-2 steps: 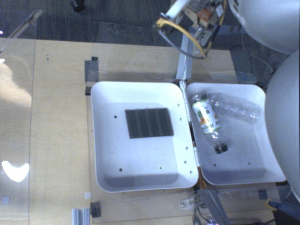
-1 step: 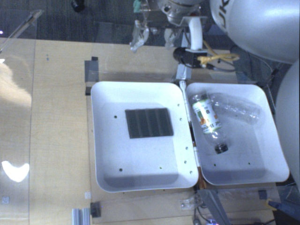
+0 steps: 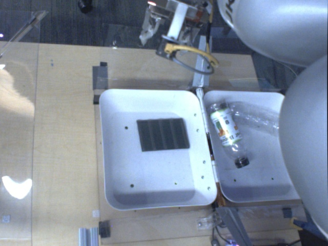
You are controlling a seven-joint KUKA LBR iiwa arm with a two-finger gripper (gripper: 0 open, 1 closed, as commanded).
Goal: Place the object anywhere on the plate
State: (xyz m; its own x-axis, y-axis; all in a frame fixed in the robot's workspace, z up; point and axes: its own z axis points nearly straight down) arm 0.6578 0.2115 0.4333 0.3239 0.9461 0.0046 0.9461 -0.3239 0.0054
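A clear plastic bottle (image 3: pixel 227 131) lies in the right bin (image 3: pixel 256 188); the dark plate (image 3: pixel 163 135) sits at its nine o'clock in the left bin (image 3: pixel 118 188). Whether the jaws are wide or narrow cannot be told.

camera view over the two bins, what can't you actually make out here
- Grey arm's gripper, camera view: small, cluttered, near the top edge; finger state unreadable.
- Clear plastic bottle with dark cap: label print too small.
- Right shallow white bin: far side covered by the arm.
- Dark ribbed rectangular plate: material unclear.

Pale wooden bench (image 3: pixel 56 137) under glare (left side), dark carpet (image 3: pixel 61 9) beyond.
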